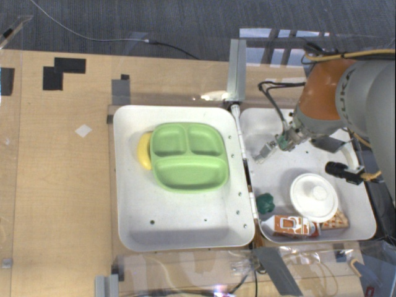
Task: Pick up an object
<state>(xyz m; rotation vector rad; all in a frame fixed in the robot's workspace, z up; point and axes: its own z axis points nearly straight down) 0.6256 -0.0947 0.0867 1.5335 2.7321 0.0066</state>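
Left bin (133,221): it held a green divided plate (188,155) lying flat toward the far side, with a yellow object (143,151) tucked against the plate's left edge and partly hidden under it.
Right bin (272,125): it sat just beside the left one, their rims touching along the middle.
Near left corner of right bin: a small dark green object (265,203) lay by the dividing rim.
Near edge of right bin: an orange and white packet (296,226) lay flat, with a white round lidded bowl (314,195) just behind it.
Gripper (272,146): it hung over the far left part of the right bin, apart from the objects; whether it was open or closed could not be told, and nothing showed in its grasp.
Arm (365,101): it reached in from the right, orange band above the wrist.
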